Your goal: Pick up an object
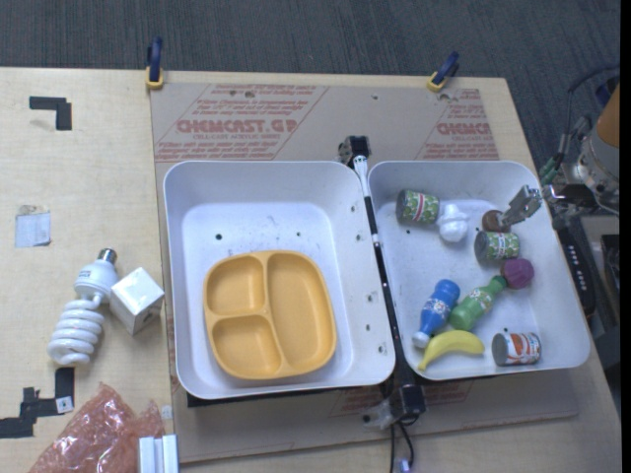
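The right bin (552, 294) holds several small items. A green-labelled can (418, 206) lies near its back, with a white lump (453, 225) beside it. A second green-labelled can (498, 246) sits by the right wall, and a purple ball (517, 272) is just in front of it. Toward the front lie a green bottle (476, 304), a blue bottle (438, 308), a banana (452, 346) and a red-labelled can (516, 348). My gripper (519, 207) hangs over the bin's back right part, just above and behind the second can. Nothing is visibly held in it.
The left bin (187, 225) holds a yellow divided plate (268, 313). On the bench to the left lie a spiral light bulb (79, 313), a white cube (136, 299) and a red mesh bag (99, 432). The arm's body (601, 156) stands at the right edge.
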### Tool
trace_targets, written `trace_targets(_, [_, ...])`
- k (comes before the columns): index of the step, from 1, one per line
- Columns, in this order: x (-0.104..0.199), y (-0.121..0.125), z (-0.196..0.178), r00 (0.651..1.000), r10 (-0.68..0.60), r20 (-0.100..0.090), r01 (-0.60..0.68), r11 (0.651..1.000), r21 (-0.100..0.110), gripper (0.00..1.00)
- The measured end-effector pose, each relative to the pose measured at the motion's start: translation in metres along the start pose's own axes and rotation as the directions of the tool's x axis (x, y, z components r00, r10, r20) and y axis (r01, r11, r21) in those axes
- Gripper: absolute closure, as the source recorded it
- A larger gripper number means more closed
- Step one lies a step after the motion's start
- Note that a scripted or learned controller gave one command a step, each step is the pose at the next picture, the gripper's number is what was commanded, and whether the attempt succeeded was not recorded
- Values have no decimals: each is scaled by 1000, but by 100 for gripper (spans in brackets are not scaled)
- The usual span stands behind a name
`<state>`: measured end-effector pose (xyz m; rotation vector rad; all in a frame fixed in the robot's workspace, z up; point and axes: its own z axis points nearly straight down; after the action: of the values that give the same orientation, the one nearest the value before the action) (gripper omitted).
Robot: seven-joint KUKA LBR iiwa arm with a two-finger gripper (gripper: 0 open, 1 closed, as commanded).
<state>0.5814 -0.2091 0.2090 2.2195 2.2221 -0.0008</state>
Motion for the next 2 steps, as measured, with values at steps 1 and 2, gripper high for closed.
trace_targets(1, [12,22,116,1000,-1,0,1,1000,0,0])
trace_targets(2, [12,24,105,1000,-3,2,3,1000,-5,100])
